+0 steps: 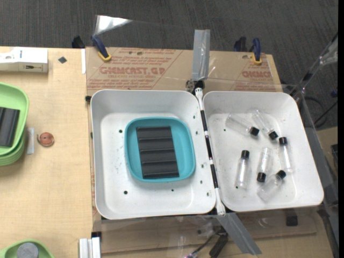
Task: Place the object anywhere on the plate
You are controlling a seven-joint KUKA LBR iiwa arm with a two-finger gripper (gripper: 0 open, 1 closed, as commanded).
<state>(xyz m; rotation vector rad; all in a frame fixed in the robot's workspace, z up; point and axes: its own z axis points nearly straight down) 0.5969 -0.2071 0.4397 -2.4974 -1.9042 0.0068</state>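
A teal plate (185,144) with rounded corners lies in the left white bin (107,187); a dark ribbed insert (156,151) covers its middle. Several clear vials with black caps lie scattered in the right white bin (301,192): one (243,167) near the bin's middle, another (242,126) toward the back, one (284,153) on the right side, and others beside them.
A green tray (13,125) holding a dark block sits at the left edge of the bench. A small round brown piece (46,139) lies beside it. A white box (24,59) rests at the back left. Cardboard (140,63) with clamps lies behind the bins.
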